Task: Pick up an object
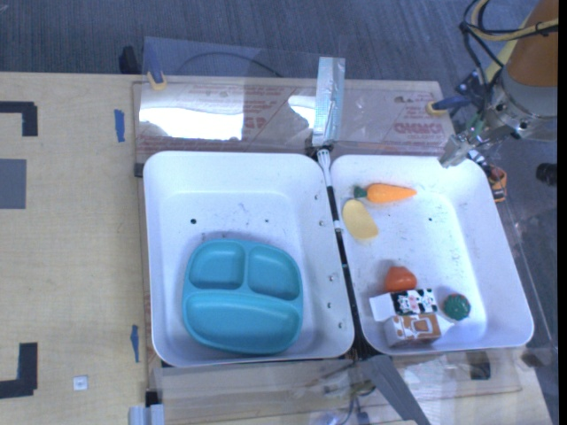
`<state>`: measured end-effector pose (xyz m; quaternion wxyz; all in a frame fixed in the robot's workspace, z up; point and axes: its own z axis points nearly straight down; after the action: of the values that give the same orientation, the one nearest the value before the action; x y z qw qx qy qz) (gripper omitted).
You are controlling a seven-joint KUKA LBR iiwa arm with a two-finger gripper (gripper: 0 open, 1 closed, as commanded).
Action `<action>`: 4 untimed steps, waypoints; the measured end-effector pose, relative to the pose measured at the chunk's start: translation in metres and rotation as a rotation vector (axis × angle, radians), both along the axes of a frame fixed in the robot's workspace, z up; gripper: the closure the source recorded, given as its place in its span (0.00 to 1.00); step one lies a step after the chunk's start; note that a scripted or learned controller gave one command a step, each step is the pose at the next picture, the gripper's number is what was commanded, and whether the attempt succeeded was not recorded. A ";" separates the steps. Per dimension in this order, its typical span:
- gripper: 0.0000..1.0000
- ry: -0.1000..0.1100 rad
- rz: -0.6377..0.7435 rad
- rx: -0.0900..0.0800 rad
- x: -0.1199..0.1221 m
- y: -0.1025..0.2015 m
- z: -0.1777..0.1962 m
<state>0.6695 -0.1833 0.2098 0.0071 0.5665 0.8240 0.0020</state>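
Nearest the lens, at the lower edge of the right bin [509,264], sits a small carton [415,328] with a brown lower half, pressed against a black-and-white patterned box [415,303]; whatever is printed on either is too small to read. Just beside them lie a green ball [456,307] and an orange-red piece [400,279]. Farther up the same bin rest a toy carrot [387,193] and a pale yellow piece [360,220], close together. The left bin [168,237] holds 1 blue divided plate [243,297]. Behind the bins, a clear panel [390,118] carries reddish lettering, not legible.

The gripper [463,146] hangs above the right bin's far right corner, well apart from every object, carrying nothing; whether it is spread or closed I cannot tell. I judge this the approach stage: next it needs to choose a target, likely the carrot nearby, and descend squarely over it.
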 end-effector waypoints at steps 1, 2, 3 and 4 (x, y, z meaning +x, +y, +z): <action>1.00 -0.004 0.111 -0.005 -0.035 -0.043 0.127; 1.00 0.007 0.217 0.000 -0.017 -0.004 0.119; 1.00 0.014 0.361 0.003 -0.009 0.052 0.094; 1.00 0.008 0.542 -0.001 -0.057 0.094 0.138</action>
<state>0.6130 -0.0896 0.3478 0.0032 0.3252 0.9456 0.0010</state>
